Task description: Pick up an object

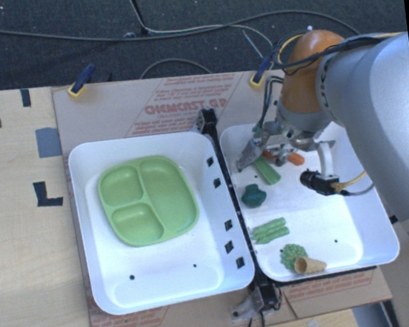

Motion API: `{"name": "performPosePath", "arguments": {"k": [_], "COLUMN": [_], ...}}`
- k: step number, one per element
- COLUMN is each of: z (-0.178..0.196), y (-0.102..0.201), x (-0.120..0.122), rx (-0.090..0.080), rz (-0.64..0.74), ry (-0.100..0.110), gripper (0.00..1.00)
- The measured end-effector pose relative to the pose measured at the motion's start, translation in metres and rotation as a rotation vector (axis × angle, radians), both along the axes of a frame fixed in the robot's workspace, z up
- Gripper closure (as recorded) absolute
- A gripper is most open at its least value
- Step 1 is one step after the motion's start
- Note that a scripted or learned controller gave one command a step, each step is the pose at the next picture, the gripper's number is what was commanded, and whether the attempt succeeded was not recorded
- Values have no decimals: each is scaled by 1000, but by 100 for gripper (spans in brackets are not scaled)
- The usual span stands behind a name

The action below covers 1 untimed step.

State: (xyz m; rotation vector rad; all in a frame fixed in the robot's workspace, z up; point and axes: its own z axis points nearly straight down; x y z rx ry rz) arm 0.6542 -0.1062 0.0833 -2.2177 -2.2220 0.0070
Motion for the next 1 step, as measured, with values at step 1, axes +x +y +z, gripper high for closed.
{"name": "performPosePath", "arguments": {"k": [1], "z": [14], "y": [1], "x": [1], "rx": [1], "rz": [1], "ry": [-3], "gripper": [100]}}
